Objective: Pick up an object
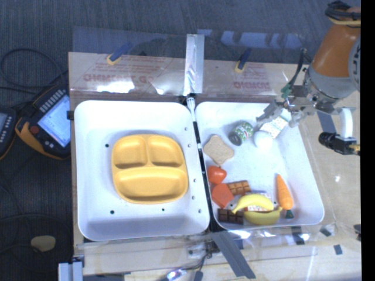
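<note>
Your gripper [280,117] hovers at the right bin's [310,186] far edge, fingers spread wide, with the white egg [263,138] just below-left.

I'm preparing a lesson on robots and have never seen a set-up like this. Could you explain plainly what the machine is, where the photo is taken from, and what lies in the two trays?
The photo is taken by one fixed camera above a bench, looking down at a slant. The machine at the right is a robot arm, grey with an orange band; its gripper is over the upper part of the right bin, just above a white egg-shaped object. I cannot tell whether it holds anything. The left bin holds a yellow divided plate. The right bin holds toy food: a toast slice, a small can, a carrot, a banana, a red pepper and chocolate pieces.
</note>
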